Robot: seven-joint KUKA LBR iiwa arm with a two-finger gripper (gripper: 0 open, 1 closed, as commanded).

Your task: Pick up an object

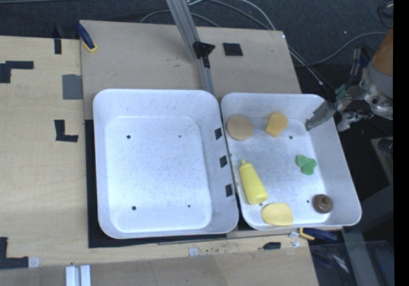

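Yellow bottle (252,182) in right bin (335,170), gripper (332,114) above rim

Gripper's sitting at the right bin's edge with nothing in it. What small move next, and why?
Probably ease the gripper left and down toward the yellow block. The gripper hangs over the right bin's upper right rim, and that block looks like the nearest item, lying apart from the tan disc, so there is room around it.
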